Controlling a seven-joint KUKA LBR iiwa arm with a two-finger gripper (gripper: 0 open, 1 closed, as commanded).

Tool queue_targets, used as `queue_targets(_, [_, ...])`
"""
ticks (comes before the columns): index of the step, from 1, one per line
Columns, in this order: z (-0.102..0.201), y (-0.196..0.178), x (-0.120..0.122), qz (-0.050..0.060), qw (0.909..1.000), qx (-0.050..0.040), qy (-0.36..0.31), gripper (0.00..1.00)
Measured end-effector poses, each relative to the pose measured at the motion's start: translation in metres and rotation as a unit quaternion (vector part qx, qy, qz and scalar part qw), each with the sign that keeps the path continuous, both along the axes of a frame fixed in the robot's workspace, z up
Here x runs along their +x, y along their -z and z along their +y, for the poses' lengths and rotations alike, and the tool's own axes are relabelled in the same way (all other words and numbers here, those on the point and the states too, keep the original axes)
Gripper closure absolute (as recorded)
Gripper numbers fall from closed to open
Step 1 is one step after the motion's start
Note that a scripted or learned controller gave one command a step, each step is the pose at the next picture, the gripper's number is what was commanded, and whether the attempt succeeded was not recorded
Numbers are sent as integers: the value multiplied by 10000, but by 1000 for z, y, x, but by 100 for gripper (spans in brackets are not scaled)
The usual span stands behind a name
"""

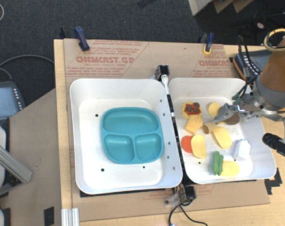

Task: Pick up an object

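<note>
My gripper (224, 113) hangs over the upper middle of the right bin (255, 173), reaching in from the right. It sits just right of a round yellow piece (213, 109) and above a yellow wedge (222, 137). A brown piece (233, 120) lies partly under it. Nothing is visibly held. Several more toy foods lie in this bin: a red-topped piece (192, 108), a ridged yellow piece (194, 123), an orange-red disc (186, 143), a yellow-orange oval (199, 146), a green pod (217, 163) and a pale block (241, 149).
The left bin (83, 126) holds a teal divided plate (131, 134). A black-and-white divider (169, 107) runs between the bins. The grey arm with its orange band (274, 79) covers the right bin's upper right corner. Clamps (81, 37) sit at the board's back edge.
</note>
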State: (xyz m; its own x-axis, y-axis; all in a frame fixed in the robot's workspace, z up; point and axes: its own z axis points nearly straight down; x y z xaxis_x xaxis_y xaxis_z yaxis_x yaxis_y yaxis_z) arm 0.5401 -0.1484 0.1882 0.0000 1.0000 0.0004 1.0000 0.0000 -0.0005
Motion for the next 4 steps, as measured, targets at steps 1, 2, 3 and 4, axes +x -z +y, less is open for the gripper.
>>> queue_targets(1, [-68, 89, 48, -26, 10000, -21, 12, 0])
queue_targets(2, [-67, 41, 90, -31, 10000, -15, -10, 0])
queue_targets(3, [2, 68, 120, -20, 10000, -5, -24, 0])
queue_targets(4, [67, -1, 106, -30, 10000, -2, -26, 0])
